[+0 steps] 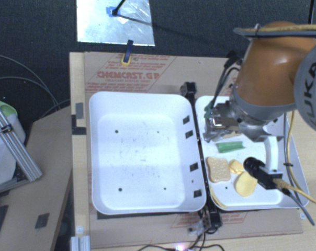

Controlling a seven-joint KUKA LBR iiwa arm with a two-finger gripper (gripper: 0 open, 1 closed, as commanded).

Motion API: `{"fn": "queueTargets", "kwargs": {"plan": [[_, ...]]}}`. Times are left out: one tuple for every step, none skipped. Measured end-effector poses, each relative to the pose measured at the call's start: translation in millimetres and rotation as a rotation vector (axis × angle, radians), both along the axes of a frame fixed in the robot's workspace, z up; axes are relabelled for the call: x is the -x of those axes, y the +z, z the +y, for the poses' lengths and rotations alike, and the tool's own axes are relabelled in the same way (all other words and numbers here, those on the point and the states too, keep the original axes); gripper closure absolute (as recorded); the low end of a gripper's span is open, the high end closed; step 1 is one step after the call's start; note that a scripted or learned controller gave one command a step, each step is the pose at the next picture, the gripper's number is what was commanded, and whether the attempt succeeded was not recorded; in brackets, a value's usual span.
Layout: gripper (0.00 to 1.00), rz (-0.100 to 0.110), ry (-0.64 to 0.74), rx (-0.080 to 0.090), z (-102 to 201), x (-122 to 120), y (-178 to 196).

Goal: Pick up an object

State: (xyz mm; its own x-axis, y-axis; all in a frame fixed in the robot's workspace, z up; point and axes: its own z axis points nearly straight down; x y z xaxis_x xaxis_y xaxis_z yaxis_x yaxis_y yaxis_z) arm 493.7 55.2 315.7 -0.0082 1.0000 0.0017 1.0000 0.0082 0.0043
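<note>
We look down at a slant on two shallow white bins, side by side on a brown board (129, 75) printed with red lettering. The floor of the left bin (142, 156) carries faint dark scuffs and a few small dots.

The grey and orange arm (273, 67) reaches in from the right and hangs over the back half of the right bin (228, 196). Its metal gripper (216, 125) sits low, near that bin's left wall. We cannot tell whether it is released or clenched.

Just in front of the gripper a green strip (230, 147) lies on the bin floor. Nearer to us in the same bin lie three more things:
- a slice of toast (218, 169)
- a small yellow piece (235, 166) just beside the toast
- a larger, rounded yellow piece (245, 184) by the front rim
</note>
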Motion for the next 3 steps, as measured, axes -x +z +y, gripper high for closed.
{"fn": "queueTargets", "kwargs": {"plan": [[1.00, -0.001, -0.003, 0.000, 8.6, 6.5, 29.9], [1.00, 0.001, -0.004, 0.001, 4.5, 6.8, 44.5], [1.00, 0.009, -0.009, 0.004, -13.2, -31.3, -49.3]]}}
